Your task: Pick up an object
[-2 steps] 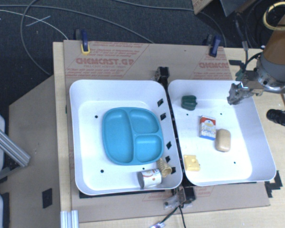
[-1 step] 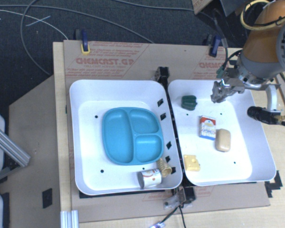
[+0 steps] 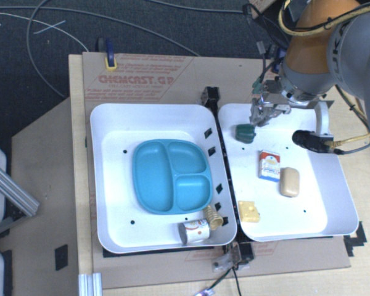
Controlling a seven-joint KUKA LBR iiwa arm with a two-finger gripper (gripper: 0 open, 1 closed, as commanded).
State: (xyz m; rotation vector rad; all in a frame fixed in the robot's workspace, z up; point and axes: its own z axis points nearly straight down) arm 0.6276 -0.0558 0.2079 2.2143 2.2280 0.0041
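I see bright, even light that seems to come from above. The two shallow white plastic bins (image 3: 333,196) look very bright, almost washed out, and their rims glow. The blue plastic divided plate (image 3: 172,174) has soft shine and only faint shade in its dips. Small things cast short, soft shadows. The dark carpet floor (image 3: 24,48) is dim and grainy. The big grey and orange arm (image 3: 324,36) looks a little fuzzy. The picture is a bit soft all over.

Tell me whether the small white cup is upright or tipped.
Tipped: the small white cup lies on its side in the left white bin, beside the blue divided plate.
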